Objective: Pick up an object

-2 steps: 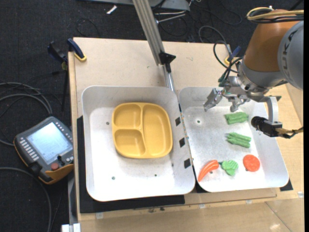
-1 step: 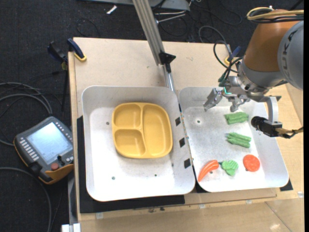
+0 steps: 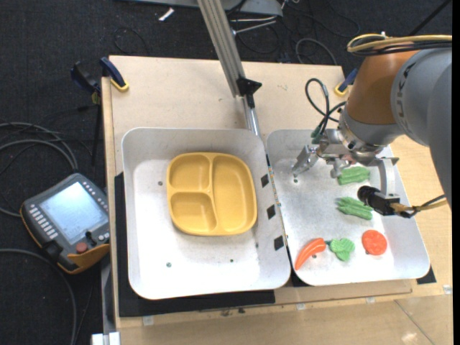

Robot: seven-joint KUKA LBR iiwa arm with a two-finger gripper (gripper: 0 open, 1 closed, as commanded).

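Note:
My gripper [image 3: 318, 165] hangs over the upper part of the right bin [image 3: 410, 264], its two fingers spread apart with only bare bin floor between them, so it is open. A green toy vegetable [image 3: 353, 175] lies just right of the fingers, close to one of them. A second green piece [image 3: 354, 206] lies a little nearer the front. Along the front of the bin are an orange carrot [image 3: 310, 251], a small green piece [image 3: 343, 248] and a red tomato [image 3: 374, 242].
A yellow three-compartment plate [image 3: 212, 192] lies in the left bin [image 3: 144, 264]. A metal pole [image 3: 226, 42] slants down to the ridge between the bins. A black cable end [image 3: 377, 198] hangs by the arm. A teach pendant [image 3: 65, 221] sits off the bench at left.

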